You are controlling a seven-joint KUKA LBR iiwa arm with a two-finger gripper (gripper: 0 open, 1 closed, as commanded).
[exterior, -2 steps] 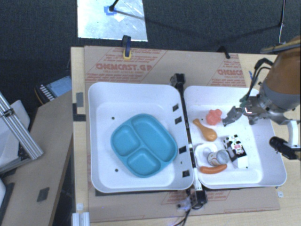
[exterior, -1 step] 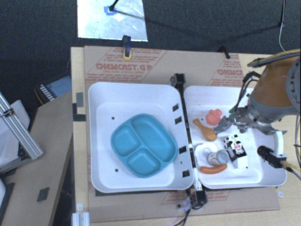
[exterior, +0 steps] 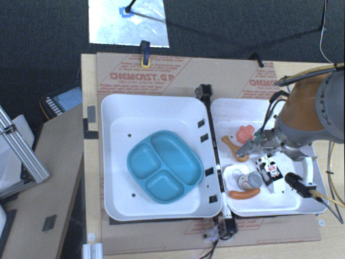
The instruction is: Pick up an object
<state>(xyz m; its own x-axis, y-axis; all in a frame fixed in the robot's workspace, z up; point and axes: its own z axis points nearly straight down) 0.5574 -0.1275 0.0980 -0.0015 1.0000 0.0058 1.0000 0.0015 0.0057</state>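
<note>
Arm (exterior: 304, 109): enters from the right and bends down over the right bin (exterior: 229, 108).

Pincer (exterior: 252, 144): low over the middle of the right bin, just above the right end of the tan spoon-shaped object (exterior: 230, 143). Cannot tell whether open or closed, nor whether touching the tan object. Nothing visibly held.

Right bin contents:
- Tan spoon-shaped object: near the bin's left wall, angled down toward the pincer.
- Pink object (exterior: 246, 131): just behind the pincer, near the tan object.
- White round cup (exterior: 235, 175): in front of the pincer, with a grey round piece (exterior: 252, 180) at its right edge.
- Orange sausage-shaped object (exterior: 243, 194): flat along the front wall, just below the cup.
- Small black-and-white item with a red mark (exterior: 268, 170): right of the cup, close under the wrist.

Left bin (exterior: 116, 144): holds a blue three-compartment plate (exterior: 164, 166), flat and slightly turned, toward the front right.

Both bins: side by side on the cardboard-covered surface (exterior: 178, 72), touching along the centre divider.
</note>
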